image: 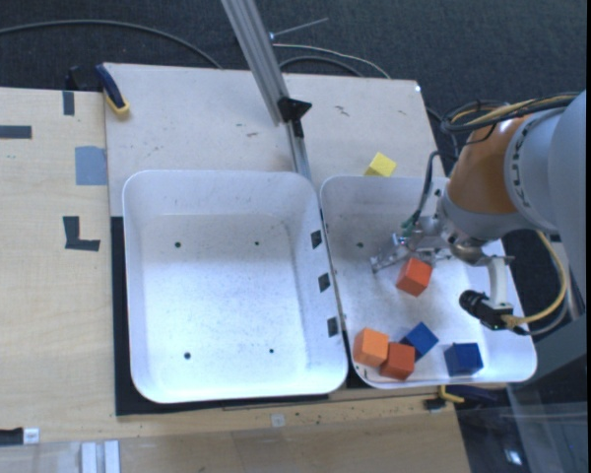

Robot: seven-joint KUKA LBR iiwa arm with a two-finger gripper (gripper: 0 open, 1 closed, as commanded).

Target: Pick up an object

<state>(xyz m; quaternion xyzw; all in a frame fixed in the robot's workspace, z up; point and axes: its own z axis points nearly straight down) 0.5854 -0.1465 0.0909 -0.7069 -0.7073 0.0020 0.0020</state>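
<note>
While your arm reaches into the right bin [340, 205] from the right, its pincer [406, 252] sits directly above an orange-red cube [414, 277]. You cannot tell how far it is open or whether it grips the cube. Spare cubes cluster at the bin's near edge.

The gripper [406, 254] stands in the right bin [343, 227], with a block [414, 276] just below and to the right of its fingers [386, 260], so close that contact cannot be judged. Further toward the near rim from the fingers lie four more blocks: a touching pair [382, 352], another [421, 339] just right of the pair, and one [463, 359] further right. Behind the fingers, beyond the bin's far wall, a small block [380, 165] rests on the bench [197, 116]. Left of the fingers lies the left bin [143, 264], and a pole [261, 52] rises behind where the bins meet.
</note>
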